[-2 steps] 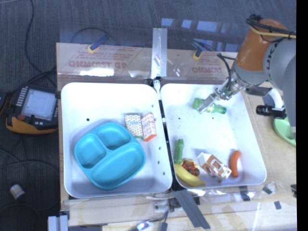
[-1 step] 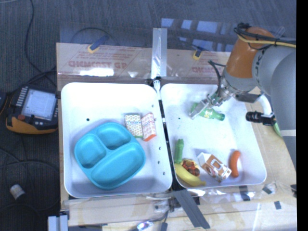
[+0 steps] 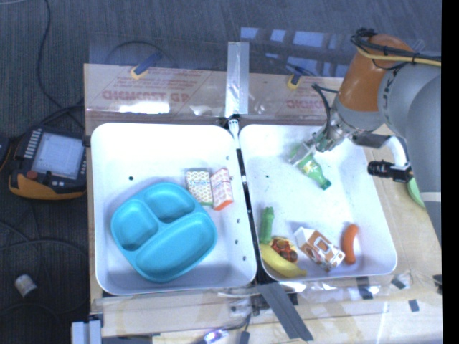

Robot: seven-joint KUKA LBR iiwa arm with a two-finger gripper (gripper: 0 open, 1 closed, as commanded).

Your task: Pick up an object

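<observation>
My gripper (image 3: pixel 304 151) hangs low over the back of the right bin (image 3: pixel 373 213), at the end of the grey arm with the orange band (image 3: pixel 366 77). A small green bottle (image 3: pixel 316 173) lies on the bin floor just in front of the gripper tip, touching or nearly touching it. Whether the bottle is gripped cannot be made out. Toward the front of the same bin lie a green vegetable (image 3: pixel 267 224), a banana (image 3: pixel 281 265), a red berry-like item (image 3: pixel 285 248), a small carton (image 3: pixel 320 250) and an orange sausage (image 3: pixel 349 244).
The left bin (image 3: pixel 129 149) holds a blue divided plate (image 3: pixel 163 229) and two small cartons (image 3: pixel 199 185) (image 3: pixel 222 188) near the shared wall. A handheld pendant (image 3: pixel 49 162) lies on the floor at left. The arm's grey body (image 3: pixel 423 131) overhangs the right bin's far corner.
</observation>
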